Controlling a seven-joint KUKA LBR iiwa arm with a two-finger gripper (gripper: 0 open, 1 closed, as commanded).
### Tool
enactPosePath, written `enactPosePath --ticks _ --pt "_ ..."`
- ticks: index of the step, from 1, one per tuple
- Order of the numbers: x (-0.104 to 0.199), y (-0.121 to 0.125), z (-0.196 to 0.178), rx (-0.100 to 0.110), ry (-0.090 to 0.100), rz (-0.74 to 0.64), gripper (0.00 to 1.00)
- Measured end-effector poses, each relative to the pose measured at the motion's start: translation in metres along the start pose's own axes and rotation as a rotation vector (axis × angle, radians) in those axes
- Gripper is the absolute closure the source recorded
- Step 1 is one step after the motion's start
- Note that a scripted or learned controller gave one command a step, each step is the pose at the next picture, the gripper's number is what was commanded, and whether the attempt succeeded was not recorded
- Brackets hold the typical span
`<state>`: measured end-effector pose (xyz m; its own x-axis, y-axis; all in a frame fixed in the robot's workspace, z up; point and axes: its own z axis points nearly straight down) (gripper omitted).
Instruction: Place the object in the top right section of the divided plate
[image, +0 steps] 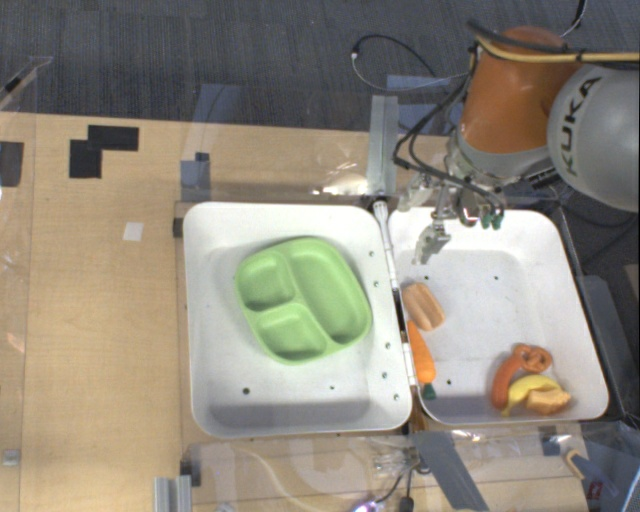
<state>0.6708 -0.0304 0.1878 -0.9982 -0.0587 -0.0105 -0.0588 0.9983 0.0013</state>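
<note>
A green divided plate (300, 297) lies in the left bin (215, 385), its three sections holding nothing. In the right bin (530, 250) a tan hot dog bun (423, 305) and an orange carrot (421, 355) lie along the left wall. At the front right corner sit a pretzel (531, 356), a banana (522, 387) and a piece of bread (549, 401). My gripper (432, 243) hangs over the back left of the right bin, above and behind the bun, with nothing seen between its fingers.
A metal divider rail (392, 300) separates the two bins. The grey and orange arm (520, 90) reaches in from the upper right, with cables looping behind it. Black markers (100, 150) lie on the wooden bench at the far left.
</note>
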Motion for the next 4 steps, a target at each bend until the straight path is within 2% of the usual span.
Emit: enactPosePath --ticks 1,2,3,4 --pt "-0.006 0.105 -0.001 -0.001 -0.002 -0.327 0.0" --pt "0.079 0.171 0.004 -0.003 0.002 -0.555 0.0" --pt "0.016 0.157 0.026 -0.005 -0.001 -1.054 0.0" --pt "-0.005 0.129 -0.087 -0.002 -0.003 -1.326 0.0"
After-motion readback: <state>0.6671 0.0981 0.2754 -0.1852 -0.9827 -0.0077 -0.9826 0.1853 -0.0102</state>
